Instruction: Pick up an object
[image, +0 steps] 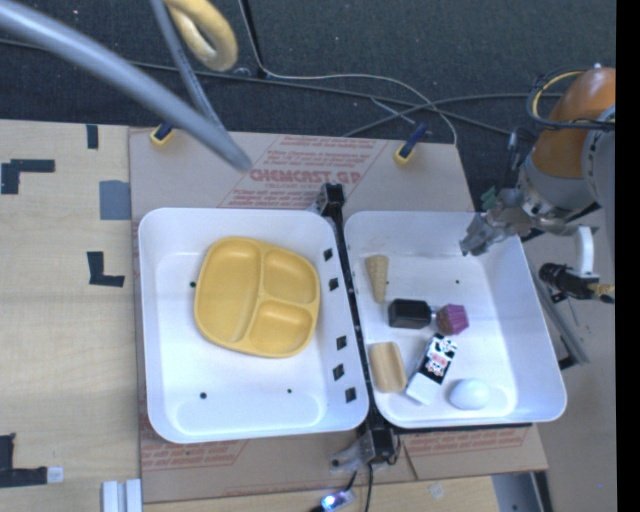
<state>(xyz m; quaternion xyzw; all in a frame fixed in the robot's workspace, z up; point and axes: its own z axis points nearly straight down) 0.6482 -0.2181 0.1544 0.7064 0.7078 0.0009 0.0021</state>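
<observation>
1. White right bin (530, 330) holds all the loose pickable stuff; left bin (160, 330) has just the yellow divided plate (257, 297).
2. Gripper (478, 240) sits at right bin's far-right corner, over the rim area, apart from every obj. Jaw state: can't tell, too blurred/small.
3. Candidates, far to near: tan cone (376, 275) by the divider; black block (409, 314) touching the purple piece (454, 319); tan block (386, 366); b/w carton (432, 370) just beside the white egg (469, 394).
4. Best bet imo: the cone or the tan block. Each lies apart from its neighbours, so there's room for fingers on both sides.
5. Avoid the black/purple pair & carton/egg pair: crowded, likely to nudge one or slip. Egg looks round, prob rolls.
6. Come down centred, straddle the short axis, close only once low in bin.
</observation>
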